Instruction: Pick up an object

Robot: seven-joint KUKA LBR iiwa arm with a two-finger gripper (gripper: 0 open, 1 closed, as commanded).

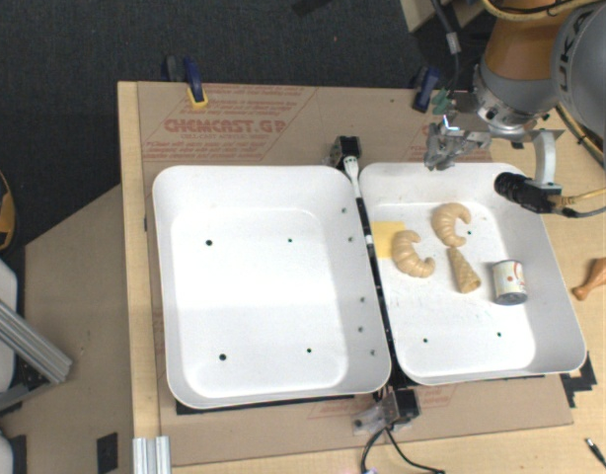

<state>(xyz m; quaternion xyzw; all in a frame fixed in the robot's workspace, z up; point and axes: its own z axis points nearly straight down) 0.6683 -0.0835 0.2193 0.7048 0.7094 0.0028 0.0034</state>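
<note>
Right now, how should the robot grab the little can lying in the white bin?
Grip the can across its round middle, coming straight down from above. It lies on its side near the right bin's right wall, apart from the pastries, so the gripper probably has room.

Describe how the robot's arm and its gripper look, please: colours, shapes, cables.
The arm is thick and rounded, grey, with a broad orange band above the wrist. Below the band sits a grey metal wrist flange. The gripper is small, silver-grey metal. A black cylindrical part on a pale bracket hangs at the side, and dark cables run along the arm.
</note>
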